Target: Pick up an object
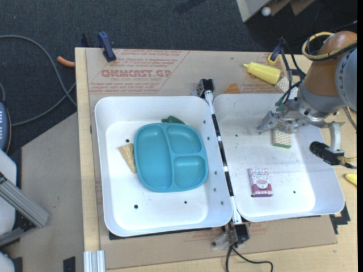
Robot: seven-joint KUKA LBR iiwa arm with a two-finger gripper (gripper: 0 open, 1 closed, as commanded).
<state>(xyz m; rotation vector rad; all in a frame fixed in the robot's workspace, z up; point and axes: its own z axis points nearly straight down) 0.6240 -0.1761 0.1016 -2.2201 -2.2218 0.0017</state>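
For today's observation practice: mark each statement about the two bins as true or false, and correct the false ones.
1. The teal divided plate lies in the left bin. True.
2. The small red packet lies in the left bin. False: it is in the right bin.
3. The gripper is over the right bin. True.
4. A yellow object lies inside the right bin. False: it lies on the bench beyond it.

Robotics lab, taped cardboard bench (142,67), white bins (108,152), loose cables (34,44)
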